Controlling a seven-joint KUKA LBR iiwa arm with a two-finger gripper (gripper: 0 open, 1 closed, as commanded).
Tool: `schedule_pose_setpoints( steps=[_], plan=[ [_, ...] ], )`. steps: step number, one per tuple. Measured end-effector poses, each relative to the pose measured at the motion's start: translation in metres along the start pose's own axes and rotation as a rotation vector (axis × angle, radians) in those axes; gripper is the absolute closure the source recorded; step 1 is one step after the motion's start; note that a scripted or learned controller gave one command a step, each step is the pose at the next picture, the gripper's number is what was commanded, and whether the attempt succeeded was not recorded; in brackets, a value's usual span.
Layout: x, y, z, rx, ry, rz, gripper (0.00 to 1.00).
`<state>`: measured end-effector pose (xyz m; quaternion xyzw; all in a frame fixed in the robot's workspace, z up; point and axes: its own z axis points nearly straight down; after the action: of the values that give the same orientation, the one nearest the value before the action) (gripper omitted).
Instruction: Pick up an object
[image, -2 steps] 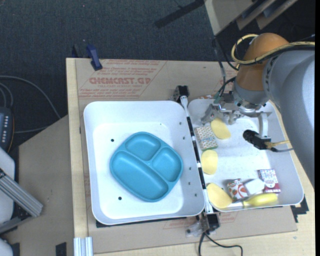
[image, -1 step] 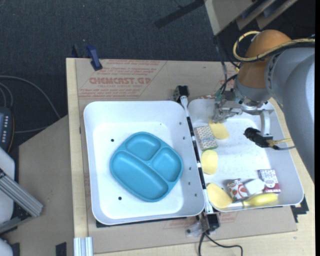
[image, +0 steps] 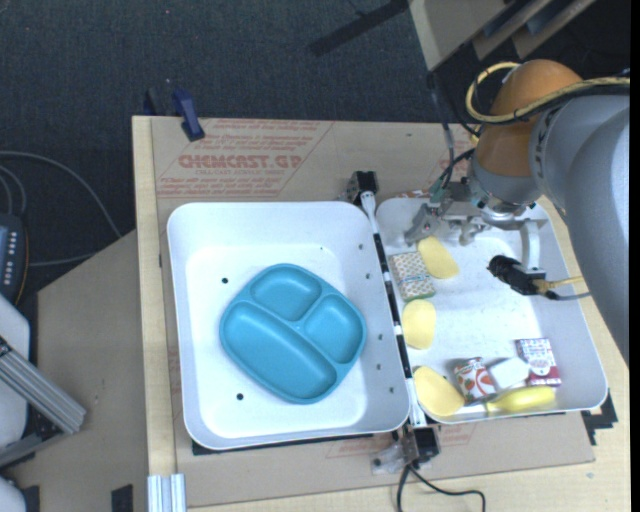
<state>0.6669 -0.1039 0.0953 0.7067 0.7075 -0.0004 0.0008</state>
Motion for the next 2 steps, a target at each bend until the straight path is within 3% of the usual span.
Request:
schedule_pose_setpoints(
  steps=[1,2],
  plan=[
    [0.002,-0.001,0.011,0.002,0.001,0.001,0.00],
    [0.002,0.000,0.000,-0.001,0.000,0.000,1.00]
  ],
)
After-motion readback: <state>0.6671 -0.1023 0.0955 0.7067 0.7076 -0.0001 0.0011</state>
